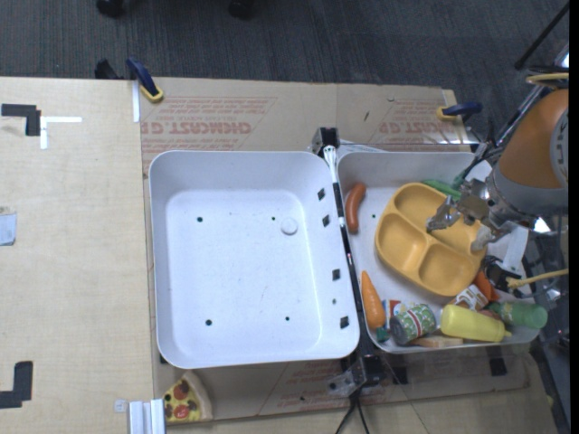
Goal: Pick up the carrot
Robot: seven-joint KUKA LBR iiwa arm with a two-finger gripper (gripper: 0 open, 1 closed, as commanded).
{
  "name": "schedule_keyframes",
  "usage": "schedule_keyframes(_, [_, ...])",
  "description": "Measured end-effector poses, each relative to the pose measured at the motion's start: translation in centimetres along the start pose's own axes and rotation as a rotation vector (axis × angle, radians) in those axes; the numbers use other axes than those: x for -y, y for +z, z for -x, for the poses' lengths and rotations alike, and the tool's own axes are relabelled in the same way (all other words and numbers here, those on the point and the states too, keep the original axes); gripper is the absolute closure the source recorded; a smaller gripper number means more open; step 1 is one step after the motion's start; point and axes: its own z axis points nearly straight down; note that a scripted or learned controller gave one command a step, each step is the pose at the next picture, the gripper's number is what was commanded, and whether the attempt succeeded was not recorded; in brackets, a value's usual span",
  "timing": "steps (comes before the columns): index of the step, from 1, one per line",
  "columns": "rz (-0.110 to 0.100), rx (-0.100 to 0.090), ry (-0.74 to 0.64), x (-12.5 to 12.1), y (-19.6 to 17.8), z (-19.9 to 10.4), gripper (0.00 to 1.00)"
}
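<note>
i see gripper (463, 217) over yellow plate (407, 242) | jaws spread, holding nothing | carrot (372, 300) hugs bin wall (347, 269), fingers might bump it

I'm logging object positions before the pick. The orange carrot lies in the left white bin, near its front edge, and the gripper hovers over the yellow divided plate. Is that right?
Not quite. The camera view shows the orange carrot in the right white bin, against its left wall near the front edge, not in the left white bin. The gripper does hover over the yellow divided plate.
</note>
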Motion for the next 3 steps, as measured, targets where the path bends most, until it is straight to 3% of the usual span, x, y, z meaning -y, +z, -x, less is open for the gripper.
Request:
schedule_keyframes(1, [-0.001, 0.007, 0.003, -0.03, -0.8, 0.28, 1.0])
schedule_keyframes(2, [-0.002, 0.005, 0.002, -0.01, -0.8, 0.16, 0.0])
schedule_keyframes(3, [-0.001, 0.006, 0.003, -0.12, -1.72, 0.21, 1.0])
